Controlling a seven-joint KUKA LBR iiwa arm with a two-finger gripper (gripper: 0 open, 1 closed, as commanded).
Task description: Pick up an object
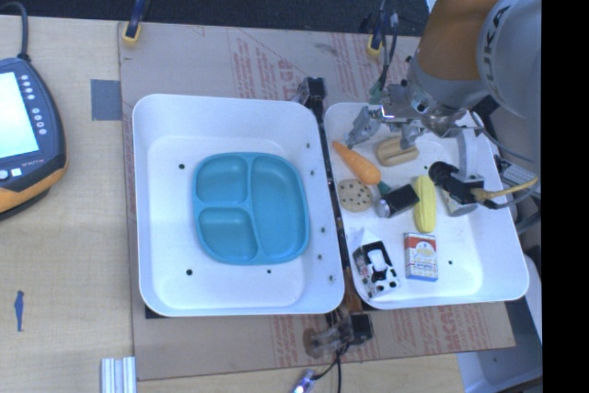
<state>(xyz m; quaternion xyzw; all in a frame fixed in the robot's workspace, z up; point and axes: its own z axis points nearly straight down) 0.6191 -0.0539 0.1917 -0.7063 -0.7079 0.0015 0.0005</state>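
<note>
Bench point(64, 290): pale wood, covered in the middle by a brown cardboard sheet point(230, 60) bearing both bins.

Left bin point(166, 290): white, shallow. Contents: one blue divided plate point(250, 207) with three compartments, lying flat at the centre.

Right bin point(497, 262): white, shallow, touching the left bin along the shared edge. Contents, far to near:
- tan block point(398, 152), far part of the bin, just on the near side of the gripper.
- orange carrot point(357, 163), lying at a slant by the left wall, just left of the tan block.
- round tan disc point(352, 194) dotted with holes, just beside the carrot's near end.
- small black block point(400, 200), middle of the bin, between the disc and the yellow piece.
- yellow oblong piece point(424, 202), running near to far, just right of the black block.
- red-and-white carton point(421, 256), lying flat, near side of the yellow piece.
- black-and-white piece point(375, 267), near-left corner, just left of the carton; exact kind too small to tell.

Gripper point(382, 132): over the far-left part of the right bin, fingers point(359, 128) spread wide, closed around none of the items; contact with the tan block not possible to tell.

Arm point(460, 23): grey with orange band, entering from the far right.

Handheld control pendant point(23, 133): grey and orange, lit screen, lying on the bench well to the left of the left bin.
</note>
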